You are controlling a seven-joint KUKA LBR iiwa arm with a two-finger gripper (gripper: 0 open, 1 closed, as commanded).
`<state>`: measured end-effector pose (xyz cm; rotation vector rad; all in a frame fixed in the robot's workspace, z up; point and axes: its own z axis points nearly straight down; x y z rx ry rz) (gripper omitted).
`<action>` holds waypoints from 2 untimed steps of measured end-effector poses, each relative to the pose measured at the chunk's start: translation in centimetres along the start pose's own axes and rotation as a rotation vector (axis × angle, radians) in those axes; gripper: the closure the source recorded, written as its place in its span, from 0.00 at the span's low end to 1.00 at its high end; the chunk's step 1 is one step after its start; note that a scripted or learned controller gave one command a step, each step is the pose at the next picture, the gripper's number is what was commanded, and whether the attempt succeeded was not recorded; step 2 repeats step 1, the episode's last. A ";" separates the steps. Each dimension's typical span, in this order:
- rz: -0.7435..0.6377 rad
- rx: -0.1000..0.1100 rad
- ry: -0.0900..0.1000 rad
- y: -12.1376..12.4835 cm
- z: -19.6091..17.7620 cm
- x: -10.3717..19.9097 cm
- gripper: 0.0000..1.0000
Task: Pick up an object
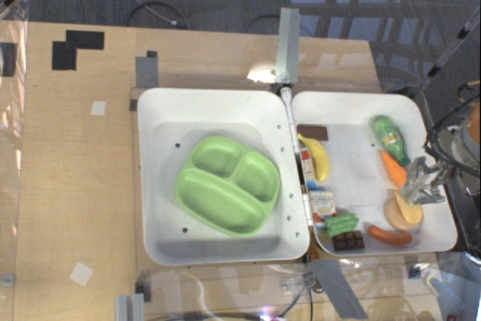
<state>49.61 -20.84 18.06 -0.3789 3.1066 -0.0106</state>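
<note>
My gripper hovers at the right side of the right bin, its metal fingers over the edge of a tan round bread piece and just right of an orange carrot. Nothing shows between the fingers. In the same bin lie a green bottle, a banana, a brown chocolate piece, a sausage, a dark chocolate bar, a green item and a small printed carton.
The left bin holds a green divided plate. A metal post stands behind the divider between the bins. The arm comes in from the right edge, with cables near it.
</note>
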 end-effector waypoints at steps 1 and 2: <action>-0.003 -0.004 0.003 0.2 0.2 0.0 0.00; -0.003 -0.004 0.003 0.2 0.2 0.0 0.00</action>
